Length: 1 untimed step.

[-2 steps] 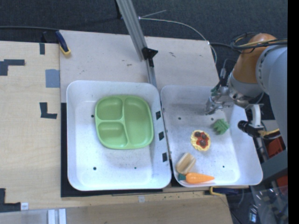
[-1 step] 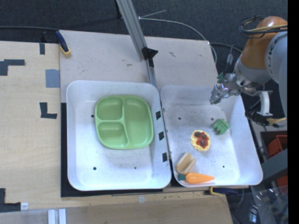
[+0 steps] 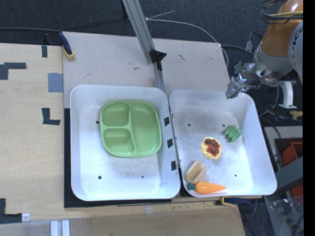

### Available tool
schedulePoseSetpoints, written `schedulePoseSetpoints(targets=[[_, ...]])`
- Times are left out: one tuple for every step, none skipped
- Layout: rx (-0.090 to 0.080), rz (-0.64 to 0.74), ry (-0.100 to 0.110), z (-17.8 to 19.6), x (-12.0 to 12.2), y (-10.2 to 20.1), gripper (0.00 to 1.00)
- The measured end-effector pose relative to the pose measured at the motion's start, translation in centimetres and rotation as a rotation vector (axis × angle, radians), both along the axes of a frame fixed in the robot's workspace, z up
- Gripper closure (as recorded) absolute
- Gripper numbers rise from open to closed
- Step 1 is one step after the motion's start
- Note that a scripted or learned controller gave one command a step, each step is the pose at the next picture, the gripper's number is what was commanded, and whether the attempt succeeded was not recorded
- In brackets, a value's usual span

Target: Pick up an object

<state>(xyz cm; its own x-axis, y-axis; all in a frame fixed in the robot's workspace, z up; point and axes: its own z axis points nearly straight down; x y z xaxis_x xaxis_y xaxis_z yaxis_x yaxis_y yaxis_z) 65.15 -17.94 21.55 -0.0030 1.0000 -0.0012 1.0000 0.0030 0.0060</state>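
The right bin [image 3: 256,132] holds several toy foods. A green leafy piece [image 3: 232,132] lies near its right wall. A small pizza [image 3: 212,148] with red and dark toppings lies near the middle. A tan hot-dog bun [image 3: 196,171] and an orange carrot [image 3: 210,187] rest in the front left corner. My gripper [image 3: 234,89] hangs over the bin's back right corner, above and apart from all the food, with nothing visible between its fingers.
A green divided plate [image 3: 131,128] lies in the left bin [image 3: 78,146]. A slanted metal pole [image 3: 140,23] crosses the back of the bench, ending at the bins' shared wall. A blue and yellow clamp [image 3: 66,44] sits at the far left.
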Motion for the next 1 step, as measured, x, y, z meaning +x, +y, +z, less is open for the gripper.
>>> schedulePoseSetpoints(targets=[[0.0,-0.001,0.001,5.38,0.12,0.04,1.0]])
